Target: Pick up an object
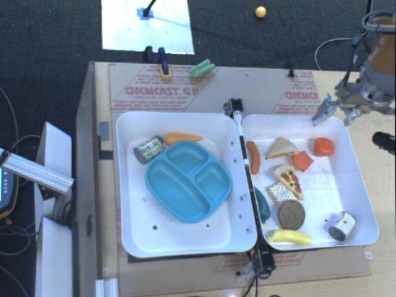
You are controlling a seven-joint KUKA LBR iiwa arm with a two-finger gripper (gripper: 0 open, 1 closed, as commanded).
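Two white bins sit side by side. The gripper (337, 111) hovers at the right bin's (362, 193) two o'clock corner, its fingers spread and holding nothing. That bin has one tomato (323, 146) near the gripper, one hot dog (253, 157) lying twelve to six, one banana (291, 237) lying nine to three, one cookie (291, 215) and one pizza slice (288, 179). The left bin (133, 228) holds one blue divided plate (188, 181), one carrot (182, 138) lying nine to three and one can (149, 149).

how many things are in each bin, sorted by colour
Left bin:
blue: 1, divided plate
orange: 1, carrot
green-labelled: 1, can

Right bin:
red/orange: 3
yellow/tan: 4
brown: 1
dark green: 1
grey/white: 1

Total: 13
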